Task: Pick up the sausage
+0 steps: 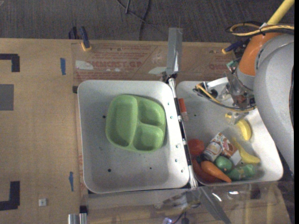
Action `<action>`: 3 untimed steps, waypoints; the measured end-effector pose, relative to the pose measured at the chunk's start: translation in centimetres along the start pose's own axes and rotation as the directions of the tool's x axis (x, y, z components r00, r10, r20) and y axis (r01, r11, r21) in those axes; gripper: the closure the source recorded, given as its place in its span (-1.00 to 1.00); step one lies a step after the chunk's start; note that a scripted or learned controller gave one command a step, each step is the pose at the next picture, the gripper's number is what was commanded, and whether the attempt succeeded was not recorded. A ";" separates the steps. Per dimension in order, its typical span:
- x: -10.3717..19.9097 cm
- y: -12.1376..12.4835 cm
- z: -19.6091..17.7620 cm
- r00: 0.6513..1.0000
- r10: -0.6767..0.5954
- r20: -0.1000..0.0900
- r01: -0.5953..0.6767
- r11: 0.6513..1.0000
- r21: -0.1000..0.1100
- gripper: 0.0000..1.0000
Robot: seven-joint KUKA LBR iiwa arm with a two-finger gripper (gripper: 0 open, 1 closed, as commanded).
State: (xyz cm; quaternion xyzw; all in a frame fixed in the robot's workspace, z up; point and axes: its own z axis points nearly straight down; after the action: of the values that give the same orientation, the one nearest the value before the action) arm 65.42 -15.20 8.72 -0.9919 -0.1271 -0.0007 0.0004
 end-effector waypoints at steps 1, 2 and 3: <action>-0.4 3.6 -0.1 0.995 -0.099 -0.002 0.099 0.994 0.036 -1.00; -0.2 3.9 -1.3 0.994 -0.107 -0.004 0.107 0.994 0.017 1.00; -2.3 -0.7 -19.4 1.000 0.025 0.002 -0.025 1.000 0.000 1.00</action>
State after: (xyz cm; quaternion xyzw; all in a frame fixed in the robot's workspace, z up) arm 63.05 -15.15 28.13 -0.9934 -0.1148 0.0002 0.0002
